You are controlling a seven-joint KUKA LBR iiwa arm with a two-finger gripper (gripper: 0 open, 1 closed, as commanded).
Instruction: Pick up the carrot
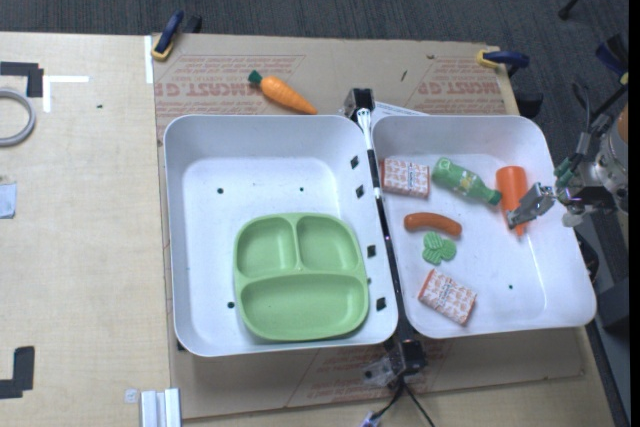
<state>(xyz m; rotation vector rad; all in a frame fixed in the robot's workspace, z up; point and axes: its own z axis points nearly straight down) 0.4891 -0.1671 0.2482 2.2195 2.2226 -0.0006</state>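
- Carrot [283, 93] is lying at the far side of the scene, upper middle of the frame, on the brown cardboard [230, 75] just beyond the left bin's [190, 215] back rim. It is outside both bins, with its green top pointing left and its tip pointing right toward a black clip [360, 101].
- Nearest, at the bottom middle, a black clamp with cables [400, 363] is sitting below the gap between the bins.
- A green plate [300, 275] with three sections is resting in the lower half of the left bin.
- In the right bin [560, 300], a small red-patterned box [447, 297] is lying toward the lower middle, tilted.
- Above the box, a green ridged piece [438, 249] is lying just below a sausage [433, 223], almost touching it.
- At the right edge, the gripper [528, 205] is reaching into the right bin, well apart from the carrot. It is hanging at the lower end of an orange cup [511, 183], and whether its jaws are clenched or released cannot be told.
- A green bottle [465, 180] is lying on its side just left of the cup, slanting down to the right.
- A second patterned box [406, 177] is sitting left of the bottle, near the bin's left wall.
- Farthest back, blue clamps are gripping the cardboard at its upper left corner [168, 33] and upper right corner [503, 59].
- At the far left edge, a tape roll [12, 118] is lying on the bench.
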